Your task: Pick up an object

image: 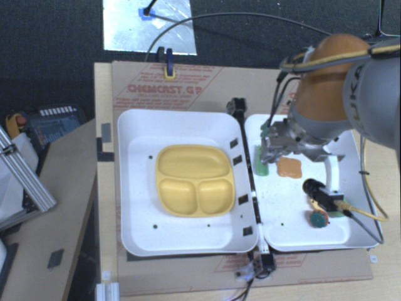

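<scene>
arm point(369, 99), gripper point(270, 150) over right bin point(294, 234), yellow tray point(194, 180) in left bin point(135, 190)

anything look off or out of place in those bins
Nothing stands out. The yellow divided tray lies flat in the left bin; an orange piece and a green piece lie loose in the right bin.

Bright, even light; soft shadows; white bins point(139, 221) nearly blown out; slight blur.

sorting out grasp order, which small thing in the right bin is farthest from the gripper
The small round green thing, lowest in the view; the flat orange piece and the green strip both lie right beside the gripper.
</scene>
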Robot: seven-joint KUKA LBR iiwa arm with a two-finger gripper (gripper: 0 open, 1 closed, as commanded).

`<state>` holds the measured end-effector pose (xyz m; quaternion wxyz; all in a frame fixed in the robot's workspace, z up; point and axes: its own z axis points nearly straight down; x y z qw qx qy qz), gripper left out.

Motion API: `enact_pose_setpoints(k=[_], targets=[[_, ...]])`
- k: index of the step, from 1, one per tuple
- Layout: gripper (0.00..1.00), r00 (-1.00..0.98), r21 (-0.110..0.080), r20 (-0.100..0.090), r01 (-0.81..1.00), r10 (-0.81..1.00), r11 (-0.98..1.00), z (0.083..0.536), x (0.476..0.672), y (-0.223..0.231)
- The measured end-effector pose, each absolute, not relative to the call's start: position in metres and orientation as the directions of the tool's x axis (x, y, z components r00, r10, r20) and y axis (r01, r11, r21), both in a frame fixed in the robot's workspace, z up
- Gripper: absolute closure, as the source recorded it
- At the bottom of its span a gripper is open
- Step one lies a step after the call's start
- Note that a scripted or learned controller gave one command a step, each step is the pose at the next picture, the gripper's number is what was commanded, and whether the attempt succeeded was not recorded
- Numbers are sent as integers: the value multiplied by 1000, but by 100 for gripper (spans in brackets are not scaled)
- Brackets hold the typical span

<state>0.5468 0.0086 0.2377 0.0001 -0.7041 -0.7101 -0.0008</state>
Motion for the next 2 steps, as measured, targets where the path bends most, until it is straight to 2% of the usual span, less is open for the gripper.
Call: enact_pose_setpoints(k=[1,2], targets=[[100,-8,3,2,1000,1000,8,243,556,55],[100,-10,1,2,1000,1000,10,227,564,108]])
